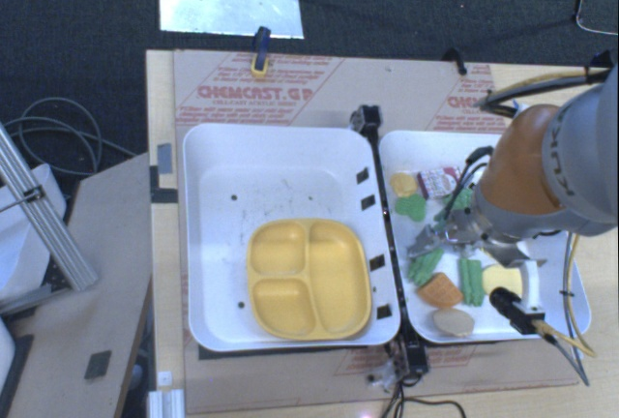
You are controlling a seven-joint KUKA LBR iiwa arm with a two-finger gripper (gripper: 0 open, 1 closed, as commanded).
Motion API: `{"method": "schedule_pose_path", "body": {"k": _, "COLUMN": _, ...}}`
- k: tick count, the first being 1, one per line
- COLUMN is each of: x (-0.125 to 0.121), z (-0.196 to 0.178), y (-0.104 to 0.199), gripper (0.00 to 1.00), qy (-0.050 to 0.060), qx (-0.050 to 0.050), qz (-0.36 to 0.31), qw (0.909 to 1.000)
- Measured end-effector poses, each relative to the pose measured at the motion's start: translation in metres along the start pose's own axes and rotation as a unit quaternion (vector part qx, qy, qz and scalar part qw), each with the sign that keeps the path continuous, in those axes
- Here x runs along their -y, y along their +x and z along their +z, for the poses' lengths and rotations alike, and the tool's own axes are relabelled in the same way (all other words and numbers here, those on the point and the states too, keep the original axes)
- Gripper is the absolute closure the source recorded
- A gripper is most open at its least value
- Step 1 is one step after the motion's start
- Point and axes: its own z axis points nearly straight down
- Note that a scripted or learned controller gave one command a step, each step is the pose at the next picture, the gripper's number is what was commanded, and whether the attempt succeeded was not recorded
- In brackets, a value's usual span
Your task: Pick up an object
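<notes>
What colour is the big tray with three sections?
Yellow. The tray lies in the left bin, clear in the camera view.

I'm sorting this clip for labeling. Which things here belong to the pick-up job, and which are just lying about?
In the job:
gripper, down in the right bin
green pieces beside it
orange wedge
beige oval piece
yellow block

Lying about:
yellow divided tray in the left bin
yellow clamp on the bench's back edge
cardboard sheet under the bins

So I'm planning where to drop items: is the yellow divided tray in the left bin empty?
Empty. The yellow tray sits flat in the left bin, and all three compartments show bare yellow.
</notes>
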Motion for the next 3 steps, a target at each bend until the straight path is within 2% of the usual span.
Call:
{"method": "schedule_pose_path", "body": {"k": 1, "x": -0.029, "z": -0.306, "y": 0.071, "gripper": 0.00, "qy": -0.013, "qx": 0.000, "qz": -0.005, "qw": 0.9999}}
{"method": "schedule_pose_path", "body": {"k": 2, "x": 0.048, "z": -0.126, "y": 0.015, "gripper": 0.00, "qy": 0.006, "qx": 0.000, "qz": 0.003, "qw": 1.0000}}
{"method": "schedule_pose_path", "body": {"k": 3, "x": 0.043, "z": 0.005, "y": -0.078, "gripper": 0.00, "qy": -0.003, "qx": 0.002, "qz": 0.003, "qw": 1.0000}}
